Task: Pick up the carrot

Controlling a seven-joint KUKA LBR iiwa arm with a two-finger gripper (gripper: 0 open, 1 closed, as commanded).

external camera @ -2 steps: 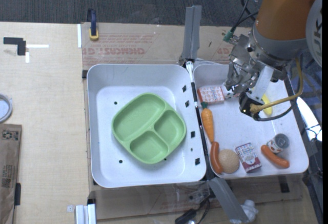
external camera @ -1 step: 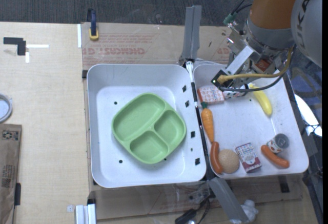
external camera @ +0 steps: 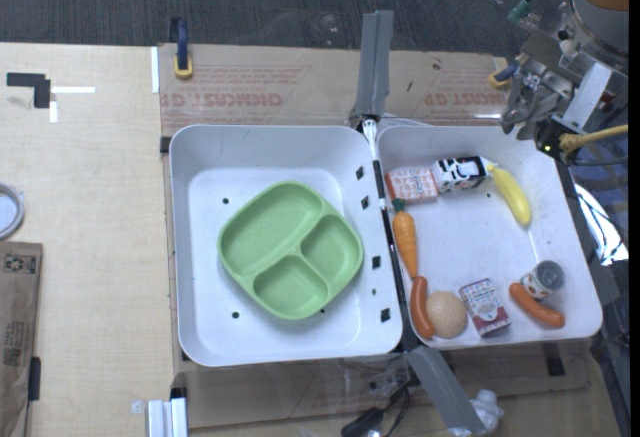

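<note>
The carrot [external camera: 405,239] is orange with a small green top. It lies lengthwise against the left wall of the right bin [external camera: 585,260], its top pointing to the far side. My gripper [external camera: 528,121] hangs above the right bin's far right corner, well off from the carrot and higher than the bin. Its fingers stand open with nothing between them.
Around the carrot lie a reddish packet [external camera: 412,184], a black-and-white carton [external camera: 462,172], a banana [external camera: 512,193], a tan round item [external camera: 447,313], an orange sausage shape [external camera: 419,309], a red box [external camera: 485,307], a can [external camera: 546,277] and another sausage [external camera: 537,306]. A green divided plate [external camera: 290,250] sits in the left bin [external camera: 190,225].
</note>
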